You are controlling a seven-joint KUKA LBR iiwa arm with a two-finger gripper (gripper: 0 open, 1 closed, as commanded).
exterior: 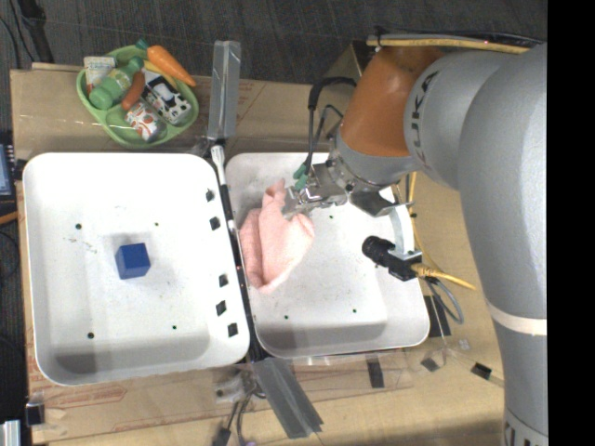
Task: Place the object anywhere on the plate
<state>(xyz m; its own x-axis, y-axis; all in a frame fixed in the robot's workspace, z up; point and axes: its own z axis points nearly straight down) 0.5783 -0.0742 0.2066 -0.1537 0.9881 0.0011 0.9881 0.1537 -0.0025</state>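
Note:
A pink cloth (272, 240) lies bunched along the left side of the right bin (372, 319), its upper end reaching up towards the gripper. My gripper (300, 200) is at the cloth's upper right edge and touches or overlaps it there. The wrist hides the contact. A small blue cube (133, 259) sits on the floor of the left bin (56, 323), left of centre and far from the gripper. A green plate (94, 108) heaped with toy food stands beyond the left bin at the back left.
The toy food includes an orange carrot (168, 63) and small cartons. A grey metal bar (223, 86) rises behind the divider between the bins. The arm covers the right bin's back right corner.

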